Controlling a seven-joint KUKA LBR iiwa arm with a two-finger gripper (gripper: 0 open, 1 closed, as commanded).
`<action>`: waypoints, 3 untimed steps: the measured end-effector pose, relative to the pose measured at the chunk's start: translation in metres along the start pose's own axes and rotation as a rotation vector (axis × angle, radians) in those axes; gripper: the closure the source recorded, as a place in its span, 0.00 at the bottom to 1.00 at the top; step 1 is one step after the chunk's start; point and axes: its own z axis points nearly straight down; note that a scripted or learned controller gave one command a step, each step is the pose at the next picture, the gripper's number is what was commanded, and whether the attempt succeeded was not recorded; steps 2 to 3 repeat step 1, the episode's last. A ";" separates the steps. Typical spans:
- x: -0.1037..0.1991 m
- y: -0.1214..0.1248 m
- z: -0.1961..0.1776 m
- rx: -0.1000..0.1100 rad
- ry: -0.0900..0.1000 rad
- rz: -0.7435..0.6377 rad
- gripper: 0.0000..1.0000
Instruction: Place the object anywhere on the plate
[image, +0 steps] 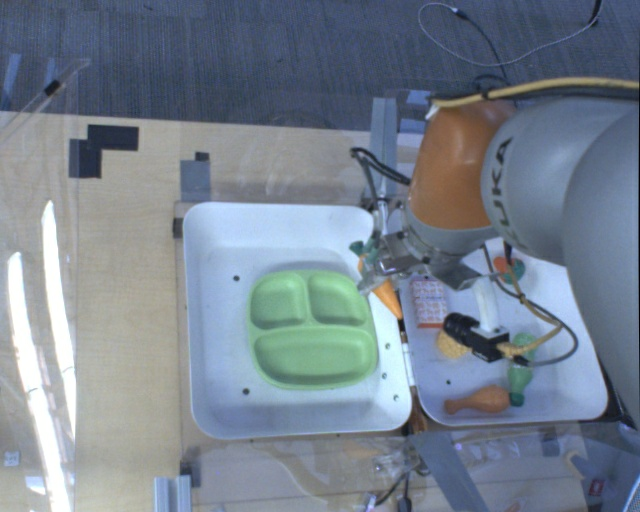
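— Green plate (312, 330) sits in our left bin (210, 300); where's the gripper (378, 268)?
— Above the bins' shared edge, an orange object (386, 294) beneath it. We can't tell its grip.

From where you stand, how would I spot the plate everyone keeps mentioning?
Find the two white bins side by side and look into the left bin, away from the grey arm. The plate lies in its middle: pale green, with rounded corners and three compartments, two small above one wide.
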 end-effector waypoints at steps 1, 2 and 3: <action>0.000 0.000 0.000 0.000 0.000 0.001 0.00; 0.000 0.000 0.000 0.000 0.000 0.001 0.00; 0.000 0.000 0.000 0.000 0.000 0.001 0.00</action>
